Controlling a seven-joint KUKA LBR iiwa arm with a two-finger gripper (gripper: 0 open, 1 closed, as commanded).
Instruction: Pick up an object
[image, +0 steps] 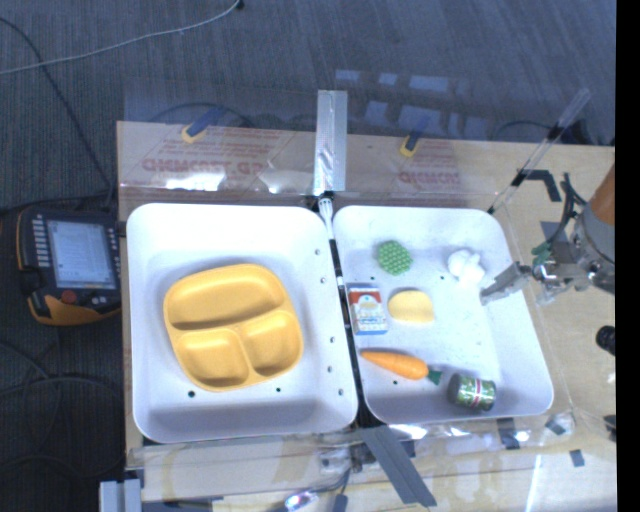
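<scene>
At the right edge of the right white bin (520, 330), my hand (500, 287) hovers, holding nothing; whether it is apart or together I cannot tell. Step: approach. Nearest candidate: the white crumpled ball (464, 264), just beside. Next move calls for descent and centring over it.

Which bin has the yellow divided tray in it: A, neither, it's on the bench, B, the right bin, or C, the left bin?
C: the yellow divided tray lies inside the left bin, while the right bin holds the carrot and other small items.
</scene>
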